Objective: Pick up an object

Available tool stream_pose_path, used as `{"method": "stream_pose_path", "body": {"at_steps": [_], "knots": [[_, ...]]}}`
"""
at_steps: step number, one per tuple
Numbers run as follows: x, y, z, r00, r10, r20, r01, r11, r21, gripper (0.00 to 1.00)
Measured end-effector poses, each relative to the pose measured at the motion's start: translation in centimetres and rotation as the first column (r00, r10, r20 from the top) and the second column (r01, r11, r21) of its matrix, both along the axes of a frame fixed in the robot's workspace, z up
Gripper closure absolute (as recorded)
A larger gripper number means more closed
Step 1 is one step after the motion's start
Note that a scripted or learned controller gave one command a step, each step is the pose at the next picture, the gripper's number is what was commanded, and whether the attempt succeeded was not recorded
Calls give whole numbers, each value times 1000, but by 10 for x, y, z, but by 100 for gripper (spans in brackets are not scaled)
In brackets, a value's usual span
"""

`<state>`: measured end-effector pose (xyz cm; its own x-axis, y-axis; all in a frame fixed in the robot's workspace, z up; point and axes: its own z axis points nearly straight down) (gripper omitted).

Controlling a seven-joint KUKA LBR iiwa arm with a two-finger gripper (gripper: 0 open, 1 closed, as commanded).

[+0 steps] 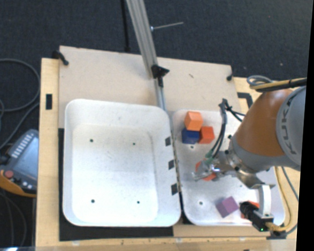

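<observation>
The right-hand bin point(194, 210) holds the loose things. Near its far end sits a tight cluster of three blocks: an orange block point(194, 120) at the top, a blue block point(190, 135) just below and touching it, and a second orange block point(207, 134) against the blue one's right side. All three are small, roughly cubic and plain-coloured. Toward the near end of the same bin lies a purple block point(227, 206), alone on the white floor and a little tilted to the bin's edges. A small red-orange piece point(209, 176) shows in the middle of the bin, largely hidden under the gripper, so its shape cannot be made out.

The gripper point(203, 172) hangs low over the middle of the right bin, between the block cluster and the purple block, its metal parts overlapping the red-orange piece. From this slant the fingers are too small and cluttered to read: whether they are apart or together cannot be told, and nothing can be seen held between them. The arm point(267, 127), with its orange band, reaches in over the bin's right side and covers that part of it.

The left bin point(70, 143) lies beside it on the counter point(112, 73), their rims nearly touching.
</observation>
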<state>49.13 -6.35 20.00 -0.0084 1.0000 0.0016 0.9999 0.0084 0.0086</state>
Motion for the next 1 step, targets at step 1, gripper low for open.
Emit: {"method": "stream_pose_path", "body": {"at_steps": [1], "knots": [[9,73,-4,1000,2,-8,-2,1000,1,100]]}}
